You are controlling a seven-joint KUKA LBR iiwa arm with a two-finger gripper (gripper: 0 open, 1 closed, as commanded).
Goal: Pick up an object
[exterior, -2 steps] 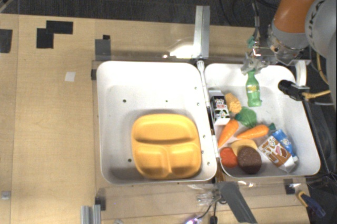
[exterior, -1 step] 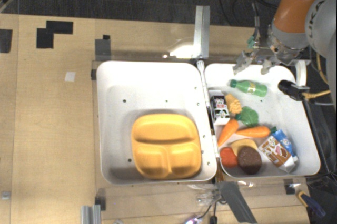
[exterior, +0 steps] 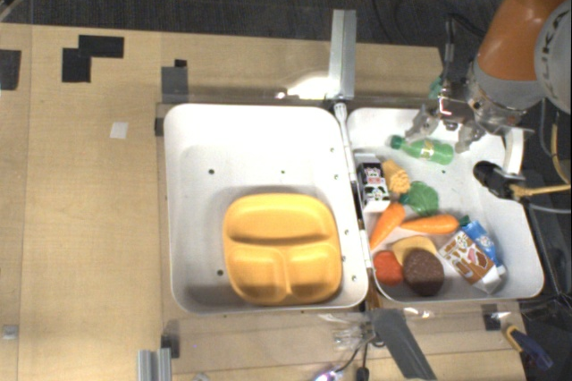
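The end effector [exterior: 442, 136] is seen at the far end of the right bin [exterior: 527, 281], reached in from the right below the arm's orange band [exterior: 518, 35]. Its two fingers [exterior: 418, 131] are spread apart and nothing is seen clasped between them. A green bottle [exterior: 427, 150] is laid on its side just under the spread fingers; whether it is touched by them cannot be told.

The other things are gathered in the near half of the same bin. A small black-and-white carton [exterior: 372, 180] is stood against the wall shared with the left bin, with a yellow lump [exterior: 399, 179] beside it and a green leafy piece [exterior: 420, 197] just nearer. Two orange carrots [exterior: 386, 222] are laid across each other below these. A red round piece [exterior: 387, 266] and a dark brown round piece [exterior: 424, 271] are placed side by side at the near wall, and a blue-and-white carton [exterior: 474, 256] is laid tilted to their right.

In the left bin [exterior: 192, 138] a yellow compartment tray [exterior: 281, 247] is set near the front. Both bins are carried on the pale wooden worktop [exterior: 80, 227].
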